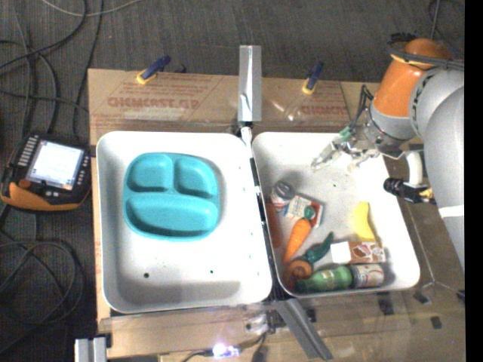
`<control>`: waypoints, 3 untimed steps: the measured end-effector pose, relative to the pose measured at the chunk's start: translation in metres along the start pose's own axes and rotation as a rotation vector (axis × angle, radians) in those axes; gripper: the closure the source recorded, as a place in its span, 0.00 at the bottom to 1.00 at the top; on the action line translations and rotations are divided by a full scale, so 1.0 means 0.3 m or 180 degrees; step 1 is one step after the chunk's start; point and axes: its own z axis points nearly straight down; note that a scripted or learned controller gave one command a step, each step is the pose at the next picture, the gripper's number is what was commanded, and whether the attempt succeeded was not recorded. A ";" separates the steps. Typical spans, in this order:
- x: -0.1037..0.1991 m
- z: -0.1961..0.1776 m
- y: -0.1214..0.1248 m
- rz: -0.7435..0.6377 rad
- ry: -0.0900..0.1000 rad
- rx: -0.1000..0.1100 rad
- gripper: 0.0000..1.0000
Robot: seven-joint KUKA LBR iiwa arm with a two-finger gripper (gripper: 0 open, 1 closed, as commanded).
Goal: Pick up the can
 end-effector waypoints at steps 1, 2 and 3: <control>0.084 0.009 0.005 0.0037 -0.0064 -0.0060 0.00; 0.004 -0.001 0.005 0.0041 0.0005 -0.0020 0.00; 0.043 0.007 -0.001 0.0118 -0.0053 -0.0054 0.00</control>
